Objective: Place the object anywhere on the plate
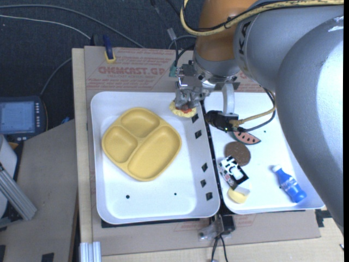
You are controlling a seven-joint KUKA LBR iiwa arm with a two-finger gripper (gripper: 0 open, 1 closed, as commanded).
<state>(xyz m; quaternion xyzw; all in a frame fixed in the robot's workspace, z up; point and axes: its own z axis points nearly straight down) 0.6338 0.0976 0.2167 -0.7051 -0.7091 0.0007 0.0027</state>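
**Gripper low over small object in far corner of left bin**

Nearest the camera, at the front of the right bin (267, 146), a pale yellow chunk (238, 195) lies close to the wall that the two bins share. A black-and-white packet (233, 171) sits just behind it. A blue bottle (287, 184) lies on its side further right, well apart from both. Behind the packet rests a round brown disc (238, 153), and just past the disc lies a dark reddish slice (248, 138) with pale spots.

In the left bin (152, 198), the yellow plate (142, 143) lies flat on the white floor, left of the bin's middle. It has three compartments.

Farther back, the small object (184, 112), yellow with a touch of orange, lies on the floor of the left bin in its far right corner. It is near the plate's far right rim but apart from it, not on the plate. The gripper (185, 100) stands directly over the object and down against it, hiding its top. Whether it is open, closed or gripping the object cannot be told. The grey arm (305, 48) runs from it toward the upper right.

Beyond the bins lies a brown board (136, 67) with red lettering, with a blue and yellow clamp (109, 51) at its far left edge.
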